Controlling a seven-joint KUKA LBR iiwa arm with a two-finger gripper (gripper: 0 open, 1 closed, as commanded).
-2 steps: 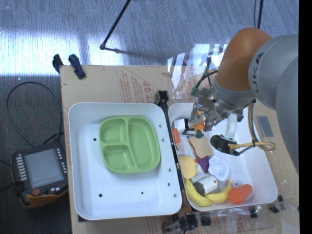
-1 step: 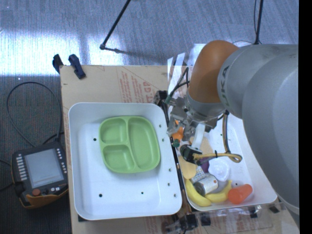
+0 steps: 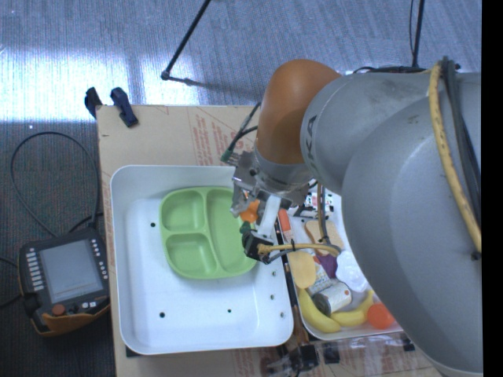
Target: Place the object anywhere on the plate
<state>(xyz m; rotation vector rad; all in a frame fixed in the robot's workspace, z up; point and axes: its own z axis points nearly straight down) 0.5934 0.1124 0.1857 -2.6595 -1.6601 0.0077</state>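
The gripper [image 3: 253,225] is hovering at frame centre over the right edge of the green plate [image 3: 189,234]. Its jaws appear to be pinching a small orange object [image 3: 250,208]. Ideally the arm is shifting left over a compartment before releasing.

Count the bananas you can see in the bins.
1: a banana lies in the right bin, along its near edge beside a can. The arm covers part of that bin, so others may be hidden.
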